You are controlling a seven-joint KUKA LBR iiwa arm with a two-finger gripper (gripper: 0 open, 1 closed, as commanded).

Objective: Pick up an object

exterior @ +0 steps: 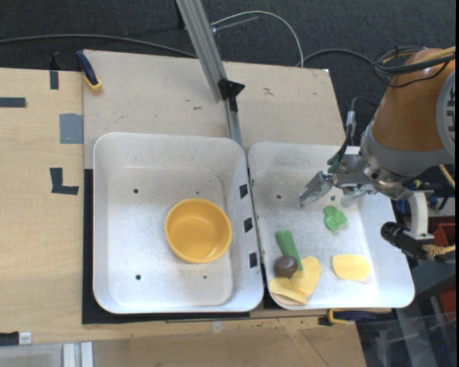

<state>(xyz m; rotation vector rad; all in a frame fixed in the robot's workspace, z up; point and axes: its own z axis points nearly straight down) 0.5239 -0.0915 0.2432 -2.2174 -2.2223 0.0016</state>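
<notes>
A pale wooden bench carries two shallow white plastic bins side by side: the left bin and the right bin. A blue-and-yellow clamp sits at the far left.

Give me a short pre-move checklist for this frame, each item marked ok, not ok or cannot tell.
1. Pincer over the right bin: ok.
2. Pincer carrying nothing: ok, nothing seen between its tips.
3. Nearest target, small green piece, uncovered just below the pincer: ok.
4. Pincer centred over it: not ok, it sits up and left.
5. Brown ball free-standing: not ok, it touches the green stick and yellow pieces.
</notes>
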